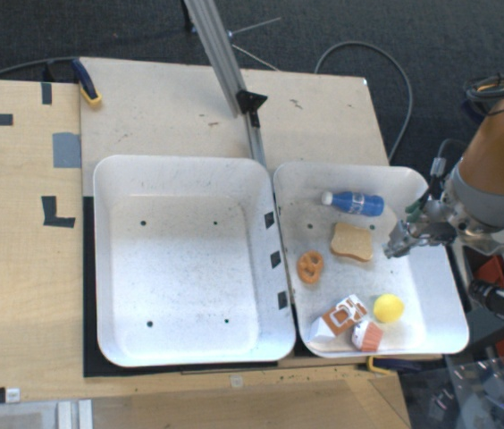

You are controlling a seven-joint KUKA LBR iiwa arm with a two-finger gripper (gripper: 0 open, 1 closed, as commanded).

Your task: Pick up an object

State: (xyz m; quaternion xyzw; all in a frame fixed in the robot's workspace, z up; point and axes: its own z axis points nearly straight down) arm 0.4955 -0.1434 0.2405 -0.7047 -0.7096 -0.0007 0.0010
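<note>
I can't make out how the gripper is set, nor anything caught in it; it hangs just beside the one slice of bread, on the arm's side. Around that bread lie one blue bottle behind it, one pretzel toward the left bin, and one yellow ball and one small carton nearer the front, all in the right bin.

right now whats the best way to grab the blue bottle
Grip the blue bottle across the middle of its body, coming from above. It lies on its side, white cap toward the left bin, so the round body is narrowest across and has open floor on both sides.
</note>
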